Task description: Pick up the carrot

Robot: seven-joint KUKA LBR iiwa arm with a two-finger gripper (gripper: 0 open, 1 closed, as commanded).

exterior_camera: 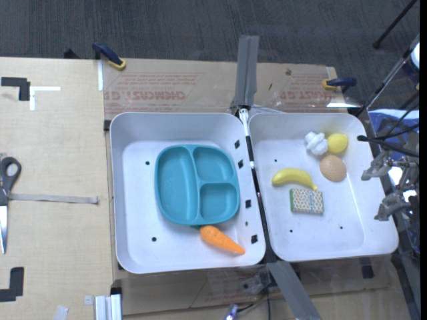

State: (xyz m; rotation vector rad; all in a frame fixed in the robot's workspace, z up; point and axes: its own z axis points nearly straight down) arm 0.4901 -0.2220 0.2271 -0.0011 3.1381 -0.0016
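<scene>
The bench (53, 152) is pale wood with a cardboard sheet (200, 85) under two white bins; dark carpet (200, 12) lies beyond. Scissors (7, 179) rest at the bench's far left edge. The gripper (393, 189) sits at the right rim of the right bin (347, 242); whether its jaws are apart or together cannot be told.

The left bin (133, 245), well away from the jaws across the divider, holds a teal divided plate (197, 184). The carrot (221, 240) lies just beside the plate's near edge, on the bin floor near the front wall. Its long axis runs slantwise, thick end toward the plate, narrow end pointing toward the bin's front right corner. Bare floor lies to its left.

Nearer the jaws, the right bin holds a banana (293, 177), a sponge (306, 201), an egg-shaped item (333, 168), a lemon (337, 143) and a small white item (315, 141). Its front half is bare floor.
</scene>
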